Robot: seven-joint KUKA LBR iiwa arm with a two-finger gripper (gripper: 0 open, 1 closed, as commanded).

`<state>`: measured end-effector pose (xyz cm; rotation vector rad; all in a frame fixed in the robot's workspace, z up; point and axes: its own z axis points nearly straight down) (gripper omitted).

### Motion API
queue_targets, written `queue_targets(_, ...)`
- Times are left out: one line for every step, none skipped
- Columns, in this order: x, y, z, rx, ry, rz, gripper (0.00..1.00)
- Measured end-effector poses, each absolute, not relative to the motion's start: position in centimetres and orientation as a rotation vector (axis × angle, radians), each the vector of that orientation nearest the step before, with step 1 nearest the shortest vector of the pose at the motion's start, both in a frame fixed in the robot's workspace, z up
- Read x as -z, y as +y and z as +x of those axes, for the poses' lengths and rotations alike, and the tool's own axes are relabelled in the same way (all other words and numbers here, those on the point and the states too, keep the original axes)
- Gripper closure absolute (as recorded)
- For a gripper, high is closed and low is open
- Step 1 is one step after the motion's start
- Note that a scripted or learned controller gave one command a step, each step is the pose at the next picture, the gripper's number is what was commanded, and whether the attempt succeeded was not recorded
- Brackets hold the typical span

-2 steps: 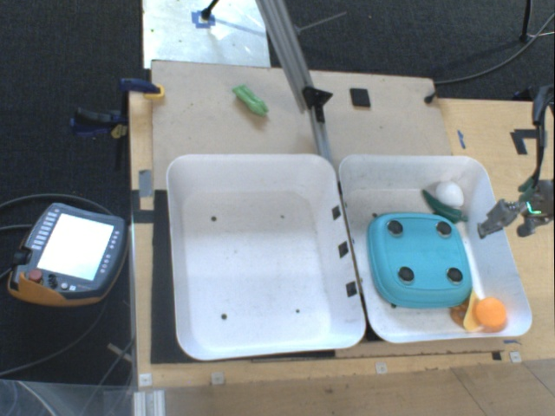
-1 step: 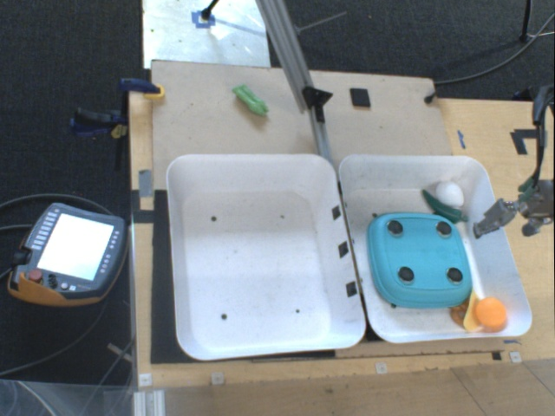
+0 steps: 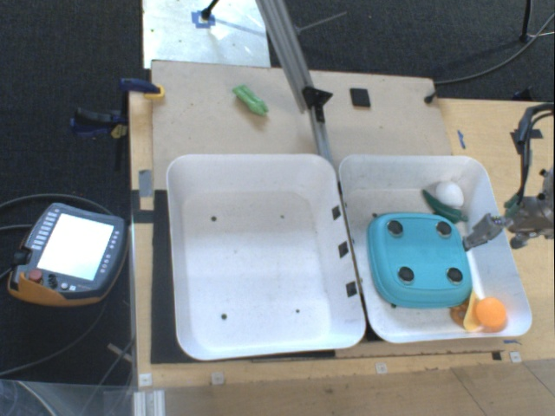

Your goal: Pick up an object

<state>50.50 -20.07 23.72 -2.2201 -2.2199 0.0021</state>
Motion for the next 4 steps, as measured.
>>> queue_targets(-18.8,-19.4,51.2,-0.002,-2.220,-2.219,0.00)
queue_targets(-13.5,-19.4,52.1,-0.002,-2.219,-2.219,0.00)
queue_targets(-14.8,-19.5,52.3,0.002,-2.223,-2.223,1.00)
queue_targets(-21.0,-19.2,52.5,0.005,-2.226,-2.224,1.00)
